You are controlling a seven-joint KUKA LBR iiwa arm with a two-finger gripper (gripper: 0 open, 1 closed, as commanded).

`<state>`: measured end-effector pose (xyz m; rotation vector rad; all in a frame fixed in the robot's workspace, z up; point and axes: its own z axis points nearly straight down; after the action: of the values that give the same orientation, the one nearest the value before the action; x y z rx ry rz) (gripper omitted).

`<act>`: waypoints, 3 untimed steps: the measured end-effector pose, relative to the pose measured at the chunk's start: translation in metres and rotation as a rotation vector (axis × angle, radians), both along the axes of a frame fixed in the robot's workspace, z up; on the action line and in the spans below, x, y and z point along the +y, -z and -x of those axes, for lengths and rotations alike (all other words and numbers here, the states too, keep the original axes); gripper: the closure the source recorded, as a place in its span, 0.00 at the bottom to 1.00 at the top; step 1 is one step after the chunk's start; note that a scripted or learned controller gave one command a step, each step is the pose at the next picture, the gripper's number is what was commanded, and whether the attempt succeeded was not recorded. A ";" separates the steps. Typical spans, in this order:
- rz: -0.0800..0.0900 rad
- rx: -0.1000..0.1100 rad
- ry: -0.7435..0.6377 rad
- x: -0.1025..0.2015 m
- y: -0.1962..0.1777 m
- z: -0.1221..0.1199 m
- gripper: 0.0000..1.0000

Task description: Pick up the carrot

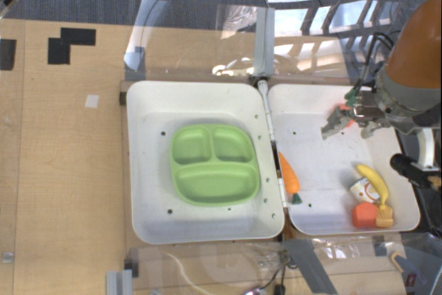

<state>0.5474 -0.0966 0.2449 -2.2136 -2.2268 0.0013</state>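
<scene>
- Counting first: two white bins side by side on the tabletop (62,148), the left bin (148,217) and the right bin (311,217), sharing a middle wall.
- One green divided plate (214,164) sits in the left bin, with three compartments: two small ones on the far side, one long one on the near side.
- One carrot (289,176), the thing I'm after, lies in the right bin, right against the dividing wall, orange body with its dark green stub pointing toward the near edge.
- One banana (373,183) in the right bin's near right corner, and just beside it one small white pack (360,190) with some colour on it; any print there is too small for me to read.
- One red-orange block (363,215) and one small yellow-orange piece (385,217) sit touching, just below the banana.
- My tool (340,122) hangs over the far half of the right bin, well apart from the carrot, fingers pointing left; whether they are spread or pressed together, I cannot tell, and there's a bit of red-orange at the wrist end.
- Three black marks on the tabletop at far left, blocky shapes, no letters.
- No brand or label anywhere that I can make out.
</scene>
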 end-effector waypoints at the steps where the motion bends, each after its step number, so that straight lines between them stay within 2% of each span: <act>1: 0.000 -0.001 -0.211 0.072 0.063 0.007 0.00; 2: 0.000 -0.003 -0.222 0.048 0.062 -0.009 0.00; 3: -0.001 -0.003 -0.585 0.072 0.063 0.033 0.00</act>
<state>0.5146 -0.0249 0.1820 -1.4785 -2.7721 -0.0019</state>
